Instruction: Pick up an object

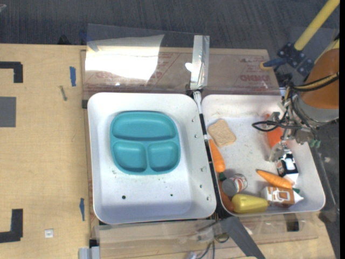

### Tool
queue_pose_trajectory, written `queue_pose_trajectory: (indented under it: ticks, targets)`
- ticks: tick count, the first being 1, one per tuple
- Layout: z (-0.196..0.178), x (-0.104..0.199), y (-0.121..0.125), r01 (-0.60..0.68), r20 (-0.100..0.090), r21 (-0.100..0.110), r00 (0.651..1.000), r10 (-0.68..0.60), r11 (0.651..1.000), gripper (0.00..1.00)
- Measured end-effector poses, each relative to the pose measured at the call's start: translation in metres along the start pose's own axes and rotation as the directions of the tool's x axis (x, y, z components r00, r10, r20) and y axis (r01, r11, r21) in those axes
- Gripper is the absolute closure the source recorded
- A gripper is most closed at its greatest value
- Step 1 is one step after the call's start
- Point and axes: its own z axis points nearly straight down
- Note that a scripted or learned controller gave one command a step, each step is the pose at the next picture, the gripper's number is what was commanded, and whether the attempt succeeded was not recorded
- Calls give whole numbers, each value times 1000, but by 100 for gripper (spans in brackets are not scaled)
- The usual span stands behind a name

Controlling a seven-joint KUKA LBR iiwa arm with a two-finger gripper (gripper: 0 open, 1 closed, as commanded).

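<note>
Roughly, by item:
Left bin (102, 198): holds a teal divided tray (144, 141), lying flat near its middle.
Right bin (245, 112): holds the loose objects and the tool end of the arm.
Arm (323, 85): enters from the right, orange band over the right bin's far right side.
Gripper (283, 152): low over the right side of the right bin, beside an orange-red piece (274, 137); whether it is released or clenched cannot be told, and nothing is seen between its tips.
Bread slice (222, 132): upper left of the right bin.
Long carrot (216, 156): along the left wall, below the bread.
Small carrot (275, 178): just below the gripper, on a carton (280, 195).
Yellow piece (249, 203): at the near edge.
Grey-and-white can (233, 184): just above the yellow piece.
</note>
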Motion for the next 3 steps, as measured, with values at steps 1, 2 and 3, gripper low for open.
queue_pose_trajectory:
  ticks: [1,2,3]
  targets:
    - [-15,-4,1,2,13,4,1000,-2,1000,100]
    - [-14,-4,1,2,12,3,1000,-3,1000,0]
    - [0,2,-9,37,1,1,999,-37,999,0]
